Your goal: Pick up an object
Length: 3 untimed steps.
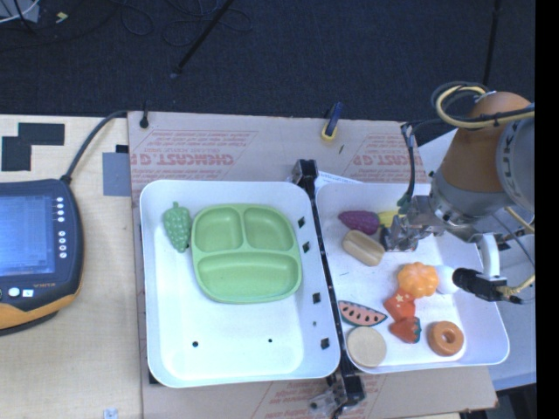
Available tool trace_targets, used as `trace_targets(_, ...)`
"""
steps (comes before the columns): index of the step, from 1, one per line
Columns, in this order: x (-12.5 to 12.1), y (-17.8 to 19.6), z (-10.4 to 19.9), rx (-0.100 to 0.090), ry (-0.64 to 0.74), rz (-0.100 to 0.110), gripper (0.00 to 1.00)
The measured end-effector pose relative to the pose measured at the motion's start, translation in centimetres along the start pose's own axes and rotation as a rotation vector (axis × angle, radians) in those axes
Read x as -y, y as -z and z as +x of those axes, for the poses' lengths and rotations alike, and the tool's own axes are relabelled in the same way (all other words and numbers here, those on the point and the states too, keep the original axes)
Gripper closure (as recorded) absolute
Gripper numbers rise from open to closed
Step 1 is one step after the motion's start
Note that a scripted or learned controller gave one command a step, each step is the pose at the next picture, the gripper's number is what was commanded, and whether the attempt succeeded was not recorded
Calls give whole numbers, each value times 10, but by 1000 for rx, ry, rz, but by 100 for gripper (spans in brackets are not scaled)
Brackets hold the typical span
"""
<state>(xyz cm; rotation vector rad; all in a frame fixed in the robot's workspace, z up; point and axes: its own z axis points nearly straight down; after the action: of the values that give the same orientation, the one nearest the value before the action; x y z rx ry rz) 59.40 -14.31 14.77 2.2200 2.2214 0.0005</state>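
The right bin (489,343) holds several toy foods: a purple eggplant (359,221), a tan bread roll (363,248), an orange fruit (417,279), a watermelon slice (362,313), a red strawberry piece (403,319), a glazed donut (446,338) and a round tan biscuit (367,346). My gripper (399,236) hangs low over the bin, just right of the bread roll and the eggplant. A yellow piece (387,217) peeks out beside it. The fingertips are too dark and small to read.
In the left bin (166,339) lie a green divided plate (244,253) and a green grape bunch (177,226). A handheld control pendant (35,251) lies on the bench at far left. A black divider (319,269) runs between the bins.
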Motion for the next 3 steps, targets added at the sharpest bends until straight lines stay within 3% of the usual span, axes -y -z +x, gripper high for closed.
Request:
trace_targets(2,1,82,-7,0,1,-1,100)
trace_targets(3,22,71,37,-3,3,6,100)
